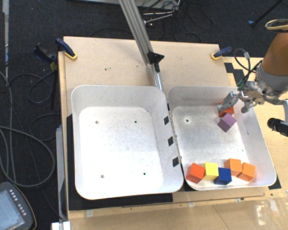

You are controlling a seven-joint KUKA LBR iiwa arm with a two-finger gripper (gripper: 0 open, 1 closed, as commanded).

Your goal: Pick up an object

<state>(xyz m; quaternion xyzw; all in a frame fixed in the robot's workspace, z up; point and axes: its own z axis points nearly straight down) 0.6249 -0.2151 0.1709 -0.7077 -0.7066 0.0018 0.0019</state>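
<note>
My gripper point(237, 103) hangs over the upper right part of the right bin point(201, 107), its two fingers spread apart with nothing between them. Just under its left finger point(228, 101) lies a small red-orange block point(225, 112), partly covered by that finger. A purple block point(226, 123) touches the red-orange one on its near side. Along the right bin's front edge lie an orange block point(196, 172), a yellow block point(211, 169), a blue block point(224, 176) and two more orange blocks point(234, 166) point(248, 171).
The left bin point(86, 128) sits beside the right one, their rims meeting at the middle. A slanted metal pole point(136, 23) crosses the back of the bench. Clamps point(67, 49) point(221, 52) grip the bench's far corners.
</note>
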